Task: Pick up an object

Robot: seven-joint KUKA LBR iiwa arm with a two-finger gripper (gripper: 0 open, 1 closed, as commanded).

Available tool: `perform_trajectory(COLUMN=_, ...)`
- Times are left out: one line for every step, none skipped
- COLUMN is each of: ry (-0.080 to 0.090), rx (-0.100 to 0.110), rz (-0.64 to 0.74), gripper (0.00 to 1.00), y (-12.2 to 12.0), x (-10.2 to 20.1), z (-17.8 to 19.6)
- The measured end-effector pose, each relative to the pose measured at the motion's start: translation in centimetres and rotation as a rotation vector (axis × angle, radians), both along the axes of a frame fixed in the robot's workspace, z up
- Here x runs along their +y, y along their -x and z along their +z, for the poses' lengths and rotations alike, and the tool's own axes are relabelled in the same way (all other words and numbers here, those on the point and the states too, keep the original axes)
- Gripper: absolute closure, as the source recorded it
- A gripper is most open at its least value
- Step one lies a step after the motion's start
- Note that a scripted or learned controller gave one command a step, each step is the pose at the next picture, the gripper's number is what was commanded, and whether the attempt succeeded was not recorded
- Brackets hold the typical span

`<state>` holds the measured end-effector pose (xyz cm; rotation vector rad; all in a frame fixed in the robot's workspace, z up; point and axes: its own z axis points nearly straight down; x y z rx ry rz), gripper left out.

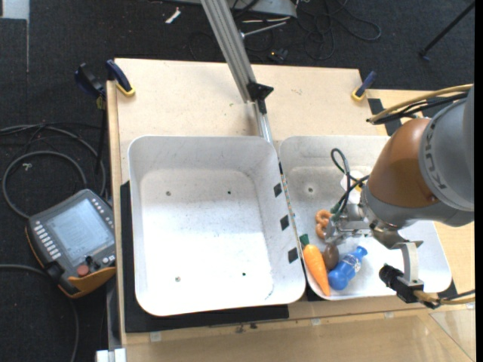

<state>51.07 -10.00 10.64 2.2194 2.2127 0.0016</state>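
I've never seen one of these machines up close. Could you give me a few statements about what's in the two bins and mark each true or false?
1. The orange plastic carrot lies in the right-hand white bin, near its front left corner. True.
2. The small blue plastic bottle sits in the left-hand white bin. False: it is in the right-hand bin, just beside the carrot.
3. The grey arm with the orange band reaches over the right-hand bin. True.
4. The carrot lies apart from everything else. False: a small dark brown rounded object sits between it and the bottle.
5. The gripper hovers over the left-hand bin. False: it is above the right-hand bin.
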Motion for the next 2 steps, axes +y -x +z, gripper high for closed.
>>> perform_trajectory(ry=-0.004, rx=0.002, rz=0.006, gripper=1.00, y=-0.6, x=0.4, z=4.4)
perform_trajectory(ry=-0.003, rx=0.001, rz=0.005, gripper=1.00, y=-0.3, x=-0.4, z=9.0)
